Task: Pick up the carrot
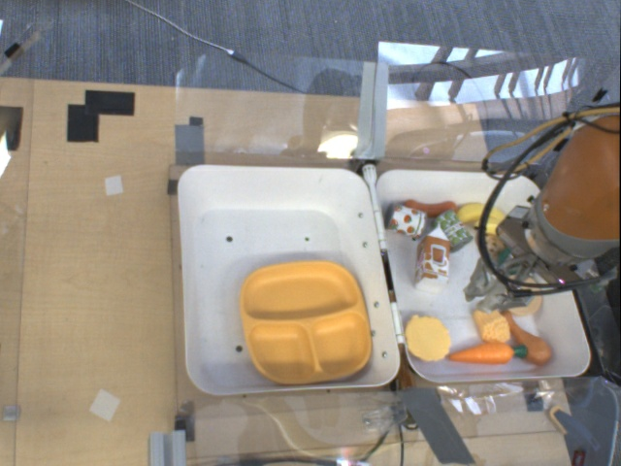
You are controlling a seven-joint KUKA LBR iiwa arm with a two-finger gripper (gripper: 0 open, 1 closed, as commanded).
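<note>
My arm reaches in from the right side of the view, grey with an orange band above the wrist, and hangs over the right-hand white bin point(579, 352). My pincer point(493, 294) sits low over that bin, wrapped in black cables, and from this angle I cannot tell whether it is wide, narrow or gripping anything.

The carrot point(482, 354) lies just below my pincer, near the bin's front wall. It rests on its side, orange body pointing left, green tip pointing right. Nothing of mine appears to touch it.

Immediately below and left of my pincer sits a round yellow disc point(427, 338), close to the carrot's left end. A brown drumstick-shaped piece point(532, 342) lies below and right of my pincer, touching or almost touching the carrot's green tip. To my pincer's left stands a small white and brown carton point(433, 261). Above it and to the left are a red and white item point(408, 220) and something yellow point(473, 215), possibly a banana.

Far to my pincer's left, in the other white bin point(206, 260), rests a yellow divided tray point(305, 319).
</note>
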